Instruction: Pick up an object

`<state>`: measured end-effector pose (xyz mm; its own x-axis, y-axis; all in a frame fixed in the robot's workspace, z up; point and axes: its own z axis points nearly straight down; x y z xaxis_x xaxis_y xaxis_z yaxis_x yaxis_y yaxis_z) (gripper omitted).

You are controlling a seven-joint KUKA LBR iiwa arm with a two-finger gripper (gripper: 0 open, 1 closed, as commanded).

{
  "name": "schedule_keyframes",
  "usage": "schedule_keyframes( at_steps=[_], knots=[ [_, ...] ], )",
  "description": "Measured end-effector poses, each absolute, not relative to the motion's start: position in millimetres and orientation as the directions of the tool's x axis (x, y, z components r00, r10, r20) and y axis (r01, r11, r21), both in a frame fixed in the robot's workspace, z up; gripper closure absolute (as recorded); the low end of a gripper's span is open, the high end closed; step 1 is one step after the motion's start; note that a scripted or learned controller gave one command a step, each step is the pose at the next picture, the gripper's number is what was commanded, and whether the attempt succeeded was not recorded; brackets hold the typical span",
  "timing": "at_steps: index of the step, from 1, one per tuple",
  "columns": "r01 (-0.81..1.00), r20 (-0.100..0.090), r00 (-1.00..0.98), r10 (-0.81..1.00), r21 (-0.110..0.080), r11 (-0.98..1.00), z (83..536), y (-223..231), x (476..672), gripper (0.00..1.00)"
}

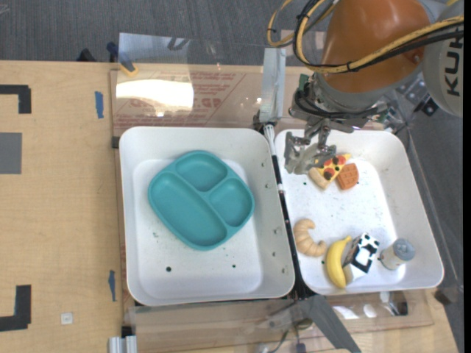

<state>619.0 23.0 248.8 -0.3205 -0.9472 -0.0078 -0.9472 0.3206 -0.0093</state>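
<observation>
My gripper (306, 157) hangs low over the far left part of the right bin (416, 197), under the orange wrist dome. Its metal fingers (294, 158) stand apart, with only white bin floor between them. A small toy pizza slice (327, 172) lies just right of the fingers, close to the right one. An orange chunk (347, 176) sits beside the pizza slice. Nearer the front lie a tan croissant (308, 238), a yellow banana (336, 262), a black-and-white block (362, 253) and a grey capped piece (398, 253).
The left bin (140, 153) holds a teal divided plate (202, 198). A ridge where the two bins meet (282, 204) runs just left of the gripper. Cables loop above the arm. A clear sheet (184, 87) lies behind the left bin.
</observation>
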Motion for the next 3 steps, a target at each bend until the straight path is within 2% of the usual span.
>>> schedule_keyframes(
  at_steps=[1,2,3],
  knots=[
    [-1.0,-0.001,0.031,-1.0,-0.003,-0.031,299,-34,523.0,1.0],
    [-0.927,0.0,0.374,-0.927,-0.006,-0.374,328,-63,497.5,1.0],
    [-0.928,-0.004,0.372,-0.928,-0.009,-0.372,338,-60,498.9,1.0]
  ],
)
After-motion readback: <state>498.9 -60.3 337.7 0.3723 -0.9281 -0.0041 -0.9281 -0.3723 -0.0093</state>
